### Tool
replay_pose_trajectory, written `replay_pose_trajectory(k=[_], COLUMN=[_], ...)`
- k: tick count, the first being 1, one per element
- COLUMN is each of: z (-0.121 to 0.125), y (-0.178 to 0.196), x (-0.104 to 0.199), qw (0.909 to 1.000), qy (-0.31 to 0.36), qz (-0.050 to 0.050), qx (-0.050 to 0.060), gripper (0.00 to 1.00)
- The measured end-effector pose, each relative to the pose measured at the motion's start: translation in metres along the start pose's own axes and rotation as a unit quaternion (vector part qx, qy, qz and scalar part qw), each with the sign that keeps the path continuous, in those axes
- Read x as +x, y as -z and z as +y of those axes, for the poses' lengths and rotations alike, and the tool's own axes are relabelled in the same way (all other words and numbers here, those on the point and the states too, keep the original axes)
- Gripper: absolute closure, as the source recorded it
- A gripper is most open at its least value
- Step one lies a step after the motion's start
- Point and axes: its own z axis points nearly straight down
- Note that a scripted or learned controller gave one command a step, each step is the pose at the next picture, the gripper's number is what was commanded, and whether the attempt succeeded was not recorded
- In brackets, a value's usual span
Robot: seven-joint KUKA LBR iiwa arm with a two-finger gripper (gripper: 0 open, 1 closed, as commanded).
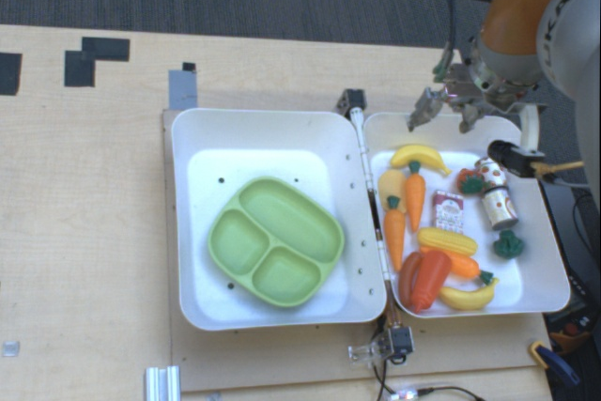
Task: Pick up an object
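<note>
Toy food [441, 230] heaped, partly overlapping, in right bin [554, 286]; hand [449, 113] above, spread open, empty.

Grey arm [573, 33], orange band, black cables, metal pincer [447, 113].

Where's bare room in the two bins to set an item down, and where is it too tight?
The left white bin has bare floor along its back and left walls, around the green three-compartment plate. The right white bin is crowded: toy carrots, yellow bananas, a red pepper and a small bottle fill it, leaving only a strip along its right wall.
</note>
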Motion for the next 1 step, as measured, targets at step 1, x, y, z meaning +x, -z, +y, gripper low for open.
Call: replay_pose_trajectory(k=[1], z=[-0.0036], y=[-0.0967], x=[0.0025], qw=[1.0], qy=[-0.001], qz=[-0.003], qx=[-0.006], gripper=[0.0])
